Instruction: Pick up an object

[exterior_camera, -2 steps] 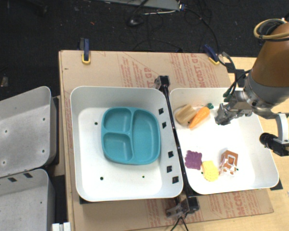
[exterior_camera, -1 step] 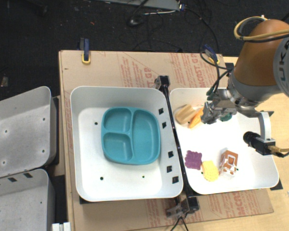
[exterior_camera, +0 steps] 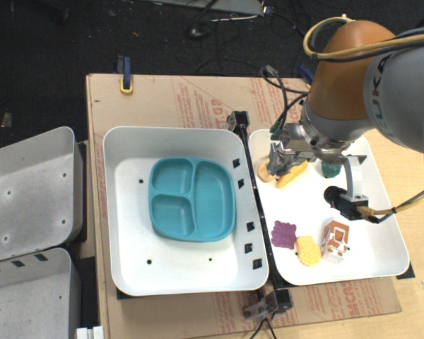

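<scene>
A: The likeliest target is the long yellow-orange banana-shaped toy (exterior_camera: 291,176), lying at the back-left of the right-hand shallow white bin (exterior_camera: 381,260), close to the wall between the two bins. The grey two-finger gripper (exterior_camera: 281,162) is right down on its left end.

B: Holding it?

A: I can't tell. The wrist hides the grasp, so whether it is clenched on the toy or released is unclear.

B: What could go wrong?

A: The toy is slim and curved, and contact seems near one end. I'd judge it could pivot or slip out on lifting. It also sits close to the bin wall, so a finger might catch the rim.

B: Anything nearby to disturb?

A: A small dark green object (exterior_camera: 330,168) lies just beside the toy's right end, partly under the arm; a sideways nudge could knock it. The purple waffle-like piece (exterior_camera: 284,234), yellow corn-shaped toy (exterior_camera: 308,251) and orange-and-white block (exterior_camera: 336,239) sit well apart at the front. The left-hand white bin (exterior_camera: 127,260) holds a teal divided plastic plate (exterior_camera: 192,198).
</scene>
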### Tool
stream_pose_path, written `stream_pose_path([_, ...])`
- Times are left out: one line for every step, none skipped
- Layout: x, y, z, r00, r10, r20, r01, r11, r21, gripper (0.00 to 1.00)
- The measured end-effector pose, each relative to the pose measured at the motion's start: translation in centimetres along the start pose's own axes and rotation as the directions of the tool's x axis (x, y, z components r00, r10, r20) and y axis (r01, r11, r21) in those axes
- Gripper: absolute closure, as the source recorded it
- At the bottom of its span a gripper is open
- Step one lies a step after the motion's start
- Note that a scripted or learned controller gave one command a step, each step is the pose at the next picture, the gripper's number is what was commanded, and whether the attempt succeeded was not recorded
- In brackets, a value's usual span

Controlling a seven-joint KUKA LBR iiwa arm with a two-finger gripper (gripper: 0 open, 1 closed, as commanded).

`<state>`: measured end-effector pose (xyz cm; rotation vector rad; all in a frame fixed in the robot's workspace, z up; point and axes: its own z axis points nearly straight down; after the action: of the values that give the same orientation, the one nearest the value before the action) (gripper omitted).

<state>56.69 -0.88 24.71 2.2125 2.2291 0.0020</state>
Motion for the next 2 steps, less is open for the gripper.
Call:
stream_pose_path([4.6,0.2,-0.1,1.000,0.001,0.000,-0.001,1.000,0.001,1.00])
stream_pose_path([10.1,0.1,2.2,1.000,-0.001,-0.001,0.001,1.000,0.005,1.00])
